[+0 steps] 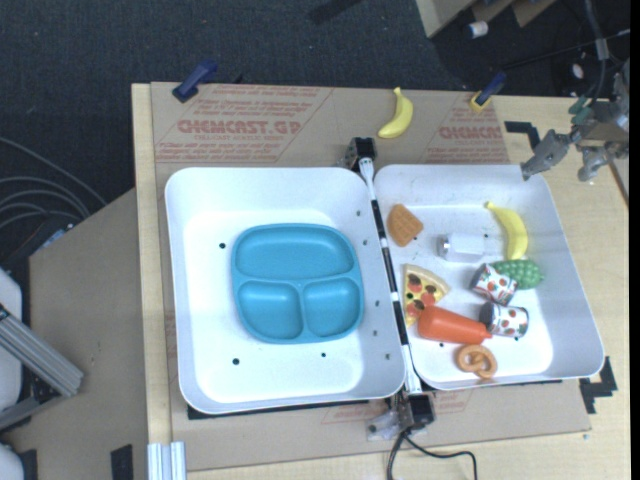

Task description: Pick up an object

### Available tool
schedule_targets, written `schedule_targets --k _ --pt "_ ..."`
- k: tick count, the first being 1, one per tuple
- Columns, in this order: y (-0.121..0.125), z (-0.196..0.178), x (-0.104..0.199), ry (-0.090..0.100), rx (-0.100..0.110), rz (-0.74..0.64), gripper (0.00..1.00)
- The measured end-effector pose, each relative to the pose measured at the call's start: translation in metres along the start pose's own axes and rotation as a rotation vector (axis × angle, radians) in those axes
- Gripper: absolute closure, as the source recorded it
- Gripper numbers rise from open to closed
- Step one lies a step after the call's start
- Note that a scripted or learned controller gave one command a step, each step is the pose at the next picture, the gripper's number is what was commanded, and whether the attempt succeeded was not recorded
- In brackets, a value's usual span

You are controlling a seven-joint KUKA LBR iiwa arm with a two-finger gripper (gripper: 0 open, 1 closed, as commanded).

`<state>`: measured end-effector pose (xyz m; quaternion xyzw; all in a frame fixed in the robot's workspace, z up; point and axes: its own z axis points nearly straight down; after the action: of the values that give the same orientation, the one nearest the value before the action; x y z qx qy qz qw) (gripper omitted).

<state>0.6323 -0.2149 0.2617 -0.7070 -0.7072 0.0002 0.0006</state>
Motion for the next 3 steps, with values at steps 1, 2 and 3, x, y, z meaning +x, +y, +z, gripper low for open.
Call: schedule_targets --k 1,2,3 --pt "0.033 0.16 -0.005 0.009 0.006 -0.003 0.0" --pt "0.035 0.147 -0.006 0.001 -0.001 -0.004 1.0" --pt "0.035 0.148 -0.006 0.003 0.0 -0.004 0.0"
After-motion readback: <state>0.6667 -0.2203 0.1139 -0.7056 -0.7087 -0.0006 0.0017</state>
